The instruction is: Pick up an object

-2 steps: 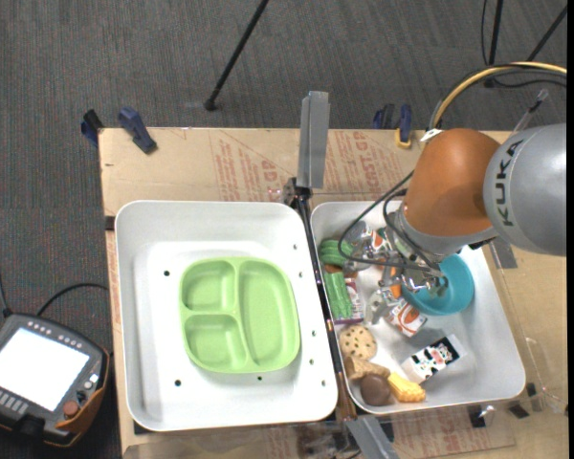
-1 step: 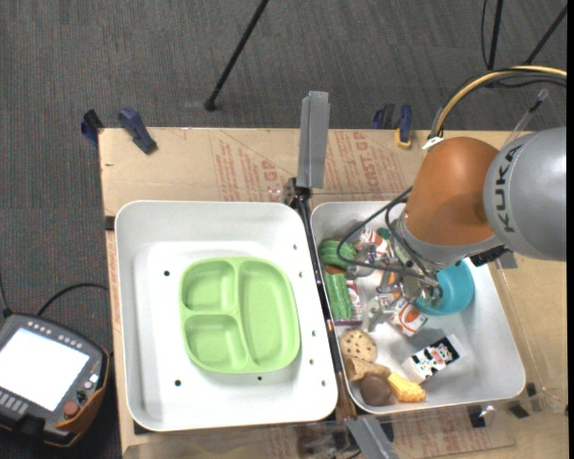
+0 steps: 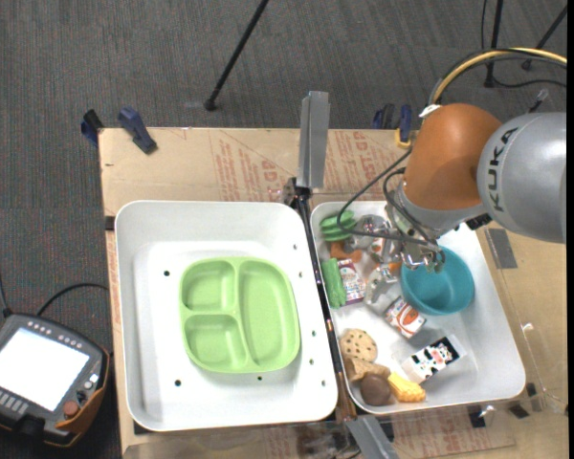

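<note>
The gripper (image 3: 394, 268) hung low over the right bin (image 3: 493, 352), among a crowd of small things: a teal bowl (image 3: 440, 290) just to its right, a green packet (image 3: 333, 282) to its left, a green lid-like piece (image 3: 339, 224) near the bin's far left corner, and a small red-and-white pack (image 3: 405, 319) just below. Nearer the front lay a round cookie (image 3: 360, 342), a brown lump (image 3: 374, 387), a yellow wedge (image 3: 407, 388) and a cow-patterned carton (image 3: 432, 358). The arm's orange band (image 3: 448, 156) and grey wrist covered the bin's far right part. The left bin (image 3: 139, 247), smooth white plastic, held a pale green divided tray (image 3: 239, 314) with three rounded compartments. Whether the jaws were open or had hold of anything could not be told: metal parts and clutter blurred together there
</note>
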`<action>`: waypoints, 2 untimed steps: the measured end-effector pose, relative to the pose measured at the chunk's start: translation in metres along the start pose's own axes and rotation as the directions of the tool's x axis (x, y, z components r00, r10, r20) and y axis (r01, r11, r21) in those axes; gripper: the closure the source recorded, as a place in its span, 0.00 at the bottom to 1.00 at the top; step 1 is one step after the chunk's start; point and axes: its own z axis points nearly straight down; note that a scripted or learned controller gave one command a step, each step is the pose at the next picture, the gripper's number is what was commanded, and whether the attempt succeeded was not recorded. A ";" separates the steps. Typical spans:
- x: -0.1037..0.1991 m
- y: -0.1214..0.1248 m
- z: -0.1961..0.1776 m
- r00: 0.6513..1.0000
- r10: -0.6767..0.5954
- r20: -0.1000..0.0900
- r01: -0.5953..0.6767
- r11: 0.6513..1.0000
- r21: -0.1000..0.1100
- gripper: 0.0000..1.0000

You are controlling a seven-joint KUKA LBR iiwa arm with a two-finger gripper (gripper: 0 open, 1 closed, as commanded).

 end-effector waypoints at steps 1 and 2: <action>-0.002 0.001 -0.011 1.000 -0.001 0.008 0.001 1.000 0.000 1.00; -0.002 0.001 -0.010 1.000 -0.002 0.006 0.002 1.000 0.000 0.00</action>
